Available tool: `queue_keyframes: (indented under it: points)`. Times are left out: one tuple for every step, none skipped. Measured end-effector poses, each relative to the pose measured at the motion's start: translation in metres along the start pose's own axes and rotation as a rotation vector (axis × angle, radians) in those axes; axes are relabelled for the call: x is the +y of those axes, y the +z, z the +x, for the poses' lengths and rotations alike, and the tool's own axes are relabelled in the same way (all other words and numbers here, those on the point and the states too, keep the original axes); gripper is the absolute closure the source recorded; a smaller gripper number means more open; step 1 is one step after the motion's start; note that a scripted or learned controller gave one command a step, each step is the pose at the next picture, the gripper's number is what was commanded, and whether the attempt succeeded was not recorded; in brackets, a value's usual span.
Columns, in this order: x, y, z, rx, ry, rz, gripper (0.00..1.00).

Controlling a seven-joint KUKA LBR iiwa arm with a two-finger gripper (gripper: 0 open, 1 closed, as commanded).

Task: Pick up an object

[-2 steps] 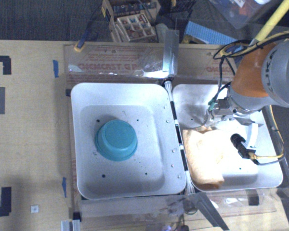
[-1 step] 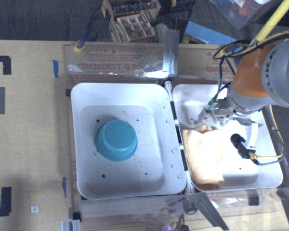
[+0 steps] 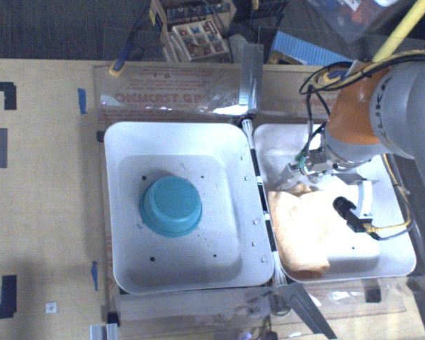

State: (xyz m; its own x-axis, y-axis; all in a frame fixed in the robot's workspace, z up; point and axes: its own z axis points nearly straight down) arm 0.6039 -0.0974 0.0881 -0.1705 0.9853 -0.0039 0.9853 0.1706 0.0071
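Progress looks partial: the gripper (image 3: pixel 299 173) is low in the right bin (image 3: pixel 397 261), at the upper edge of the tan block (image 3: pixel 304 232), which lies unlifted on the bin floor. Whether the gripper is spread or pinching, I cannot tell. The teal bowl (image 3: pixel 171 205) sits in the left bin (image 3: pixel 120 154).

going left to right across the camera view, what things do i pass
blue tape strip → teal bowl → tan soft object; the gripper overlaps the tan soft object, so it is left out of the order
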Motion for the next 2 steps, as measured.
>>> queue_keyframes:
  points:
    - [0.0019, -0.0118, -0.0004, -0.001, 0.002, -0.007, 1.0]
    - [0.0018, -0.0117, -0.0004, -0.001, 0.002, -0.007, 0.0]
